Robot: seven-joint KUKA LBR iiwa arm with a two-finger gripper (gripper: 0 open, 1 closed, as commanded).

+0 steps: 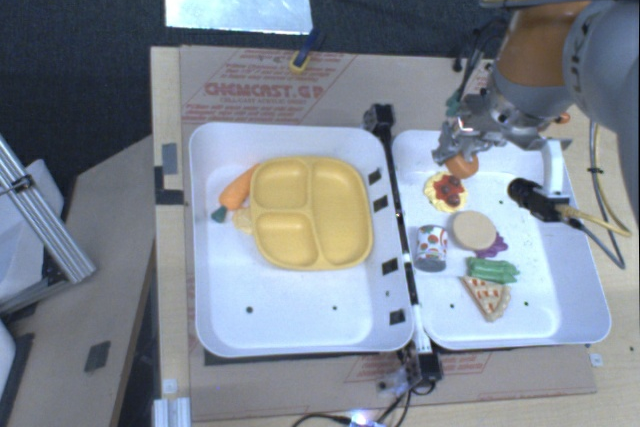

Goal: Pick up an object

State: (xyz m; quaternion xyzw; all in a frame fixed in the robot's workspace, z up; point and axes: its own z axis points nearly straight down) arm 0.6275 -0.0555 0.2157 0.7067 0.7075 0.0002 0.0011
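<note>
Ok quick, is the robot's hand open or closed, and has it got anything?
Hand: cannot be told. It sits right at a small orange thing in the right bin.

Two bins side by side. Left bin (215,315): divided tray (308,213) in the middle, carrot (236,188) against the tray's back-left rim. Right bin (575,310), left half: flat disc (446,192) rearmost; bun (474,231) just in front of it; cup (431,248) left of bun; pea pod (492,269) in front of bun; pizza slice (486,298) frontmost.
</note>
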